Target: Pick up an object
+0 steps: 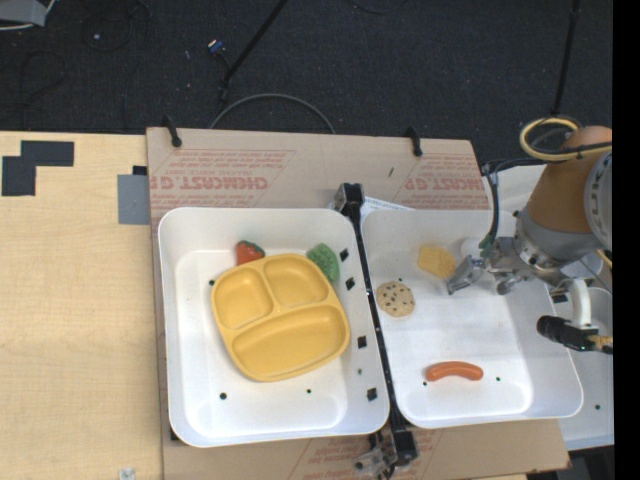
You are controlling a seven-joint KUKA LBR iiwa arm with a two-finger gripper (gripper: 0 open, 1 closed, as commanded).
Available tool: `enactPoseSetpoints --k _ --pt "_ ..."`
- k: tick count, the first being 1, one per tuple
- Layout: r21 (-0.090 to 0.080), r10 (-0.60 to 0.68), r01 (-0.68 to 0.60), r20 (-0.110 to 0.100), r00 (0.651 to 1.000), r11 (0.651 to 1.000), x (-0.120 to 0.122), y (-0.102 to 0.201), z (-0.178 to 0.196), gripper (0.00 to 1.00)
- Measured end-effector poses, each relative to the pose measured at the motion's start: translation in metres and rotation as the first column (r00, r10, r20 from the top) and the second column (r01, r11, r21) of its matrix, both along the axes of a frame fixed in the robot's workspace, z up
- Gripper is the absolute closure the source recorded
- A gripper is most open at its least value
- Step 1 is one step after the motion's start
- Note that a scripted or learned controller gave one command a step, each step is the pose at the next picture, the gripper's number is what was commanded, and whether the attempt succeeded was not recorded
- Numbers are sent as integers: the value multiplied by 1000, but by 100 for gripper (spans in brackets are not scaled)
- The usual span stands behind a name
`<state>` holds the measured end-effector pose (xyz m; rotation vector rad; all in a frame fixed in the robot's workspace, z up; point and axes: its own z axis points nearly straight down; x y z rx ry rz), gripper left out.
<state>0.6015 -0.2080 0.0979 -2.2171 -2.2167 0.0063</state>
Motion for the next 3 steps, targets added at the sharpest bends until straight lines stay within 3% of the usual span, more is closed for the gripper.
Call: enactPoseSetpoints --k 1,3 --pt "-1 0 0 3 1000 1000 1 0 14 100" --pt "-3 2 -2 10 1000 1000 -8 1 122 100"
